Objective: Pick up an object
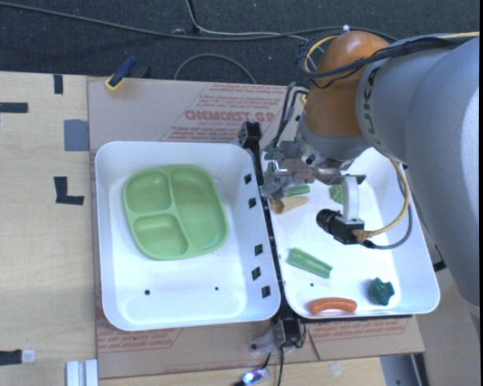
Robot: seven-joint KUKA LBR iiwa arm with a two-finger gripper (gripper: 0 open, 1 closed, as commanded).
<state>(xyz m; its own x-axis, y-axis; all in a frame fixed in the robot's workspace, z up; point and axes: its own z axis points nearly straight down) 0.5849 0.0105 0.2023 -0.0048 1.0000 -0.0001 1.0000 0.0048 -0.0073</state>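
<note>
Nearest the camera in the right bin (423, 292): orange ring (332, 305) at the front lip, dark teal lump (380, 291) in the front corner, green stick (309, 262) mid-floor — loose and spread out, so each is a candidate pick. Left bin (113, 240) holds only a green divided plate (175, 211), lying flat. Farther back, the gripper (283, 185) is low by the divider, over a tan piece (289, 203) and a green bit (298, 190) — likely the target. Finger state: cannot tell; wrist hardware blocks it.

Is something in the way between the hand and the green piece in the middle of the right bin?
Nothing visible blocks it. The hand is over the right bin's upper left; the green piece lies apart, with bare floor around it.
</note>
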